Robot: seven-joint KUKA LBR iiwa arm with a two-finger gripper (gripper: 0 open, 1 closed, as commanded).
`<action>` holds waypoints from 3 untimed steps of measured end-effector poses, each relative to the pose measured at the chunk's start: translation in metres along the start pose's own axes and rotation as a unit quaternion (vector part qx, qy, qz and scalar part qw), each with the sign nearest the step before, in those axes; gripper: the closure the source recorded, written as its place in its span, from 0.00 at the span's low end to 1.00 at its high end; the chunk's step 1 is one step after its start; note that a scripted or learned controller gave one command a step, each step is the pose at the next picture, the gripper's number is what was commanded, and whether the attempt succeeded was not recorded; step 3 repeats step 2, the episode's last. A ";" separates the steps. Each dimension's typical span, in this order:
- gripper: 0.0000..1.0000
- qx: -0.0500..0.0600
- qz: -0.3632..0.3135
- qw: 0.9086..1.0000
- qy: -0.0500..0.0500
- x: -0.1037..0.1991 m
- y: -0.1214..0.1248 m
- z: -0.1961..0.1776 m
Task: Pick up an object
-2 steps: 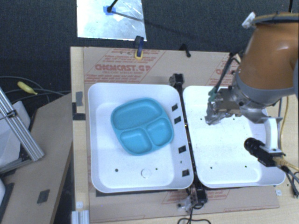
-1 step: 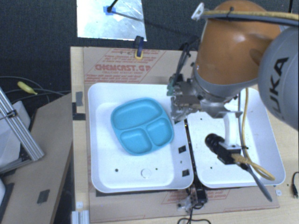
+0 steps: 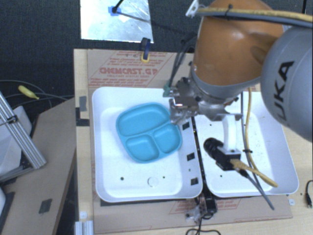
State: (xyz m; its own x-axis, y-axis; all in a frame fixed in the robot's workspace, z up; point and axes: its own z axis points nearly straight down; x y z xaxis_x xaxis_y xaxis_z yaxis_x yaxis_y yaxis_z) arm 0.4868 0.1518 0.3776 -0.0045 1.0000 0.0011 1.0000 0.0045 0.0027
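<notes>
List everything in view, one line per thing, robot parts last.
Divided plate: one, blue, three compartments, in the left bin.
Bins: two, white, side by side, left bin and right bin.
Cardboard sheet: one, brown with red print, under the bins.
Shiny sheet: one, silver, beyond the cardboard's far edge.
Small clip-like thing: one, blue and yellow, on the cardboard's far edge.
Arm: one, grey with an orange band, reaching in from the right over both bins.
Tool: one, grey metal, at the plate's right rim.
</notes>
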 end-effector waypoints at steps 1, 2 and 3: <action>1.00 -0.006 0.000 1.000 0.002 -0.026 0.001 -0.122; 1.00 0.001 0.002 1.000 0.000 -0.034 0.000 -0.078; 1.00 0.001 0.002 1.000 0.000 -0.034 0.000 -0.078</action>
